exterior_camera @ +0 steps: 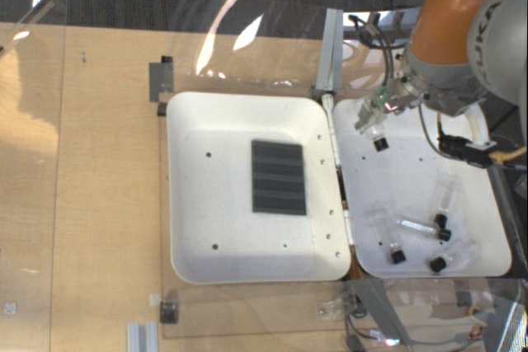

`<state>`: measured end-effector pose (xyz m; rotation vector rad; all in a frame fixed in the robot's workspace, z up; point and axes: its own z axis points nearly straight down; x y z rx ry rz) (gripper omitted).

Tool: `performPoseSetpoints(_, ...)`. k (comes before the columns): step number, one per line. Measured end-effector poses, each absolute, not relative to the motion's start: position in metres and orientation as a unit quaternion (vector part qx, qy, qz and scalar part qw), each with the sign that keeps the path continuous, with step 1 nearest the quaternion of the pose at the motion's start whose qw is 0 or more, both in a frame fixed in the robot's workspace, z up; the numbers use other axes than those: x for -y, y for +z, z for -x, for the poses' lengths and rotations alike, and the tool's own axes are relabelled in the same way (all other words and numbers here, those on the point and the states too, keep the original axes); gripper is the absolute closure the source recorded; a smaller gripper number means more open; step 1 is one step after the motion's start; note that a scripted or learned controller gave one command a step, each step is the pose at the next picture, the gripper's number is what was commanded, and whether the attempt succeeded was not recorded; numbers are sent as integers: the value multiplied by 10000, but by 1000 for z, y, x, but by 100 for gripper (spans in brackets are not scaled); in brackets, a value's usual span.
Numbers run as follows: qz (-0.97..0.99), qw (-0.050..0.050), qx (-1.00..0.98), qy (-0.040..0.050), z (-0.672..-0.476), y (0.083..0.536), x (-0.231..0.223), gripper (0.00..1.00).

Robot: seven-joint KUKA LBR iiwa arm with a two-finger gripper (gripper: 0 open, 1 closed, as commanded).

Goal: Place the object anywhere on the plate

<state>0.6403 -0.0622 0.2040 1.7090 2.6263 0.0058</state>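
Dark grey ribbed carpet is running along the top of the view, and below it a pale wooden bench [82, 202] is carrying two shallow white bins side by side under a glare-streaked clear panel. In the left white bin [198, 210] a dark grey ribbed rectangular plate [278, 177] is lying flat near the middle, its long sides running up and down the view.

Over the upper part of the right white bin [412, 169] the grey arm with its orange band [450, 8] is reaching in from the right. Its two-finger gripper [373, 118] is hanging over the bin's upper left area, close to the divider between the bins. A small clear plastic tube with a black cap [375, 134] is sitting right at the fingertips, the black cap pointing down toward the bin floor; whether the fingers are clamping it or merely standing beside it is too small to tell.

Near the lower right of the same bin, several more small clear tubes with black caps [425, 231] are lying scattered, well apart from the gripper. Black cables [462, 146] are looping from the arm across the bin's right side.
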Motion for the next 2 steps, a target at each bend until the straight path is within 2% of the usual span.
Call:
performPoseSetpoints(1, -5492, 25, -8357, 23, -656, 191, -26, 100)
performPoseSetpoints(2, -6865, 20, -7272, 25, -642, 214, -93, 100)
